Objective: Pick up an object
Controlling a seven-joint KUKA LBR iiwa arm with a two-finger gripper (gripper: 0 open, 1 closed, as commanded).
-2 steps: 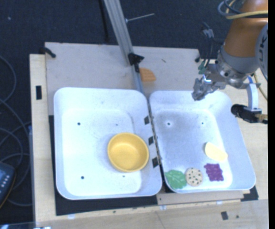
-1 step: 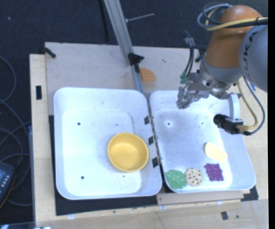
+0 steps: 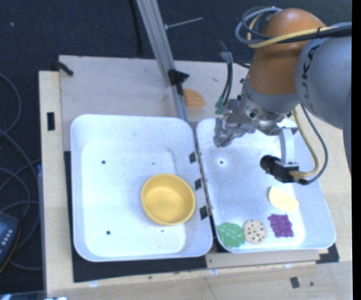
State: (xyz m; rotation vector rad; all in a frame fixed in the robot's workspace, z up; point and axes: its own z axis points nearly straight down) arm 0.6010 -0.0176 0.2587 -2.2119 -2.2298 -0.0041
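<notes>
The tool [image 3: 223,136], its grip state something we cannot tell, hangs above bare bin floor, our likeliest targets, a yellow piece [image 3: 283,199] and cookie [image 3: 254,230], lying well below-right of it.

Robotics lab: arm [image 3: 305,61], bins [image 3: 92,167], cables [image 3: 5,167].

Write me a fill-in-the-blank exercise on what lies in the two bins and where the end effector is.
1. The yellow bowl sits in the ____ bin as the camera sees it.
2. Between the green item and the purple item lies a ____.
3. The end effector hangs over the right bin's ____ end.
4. Above the wrist the arm carries a band coloured ____.

Missing words: left; cookie; far; orange
</notes>
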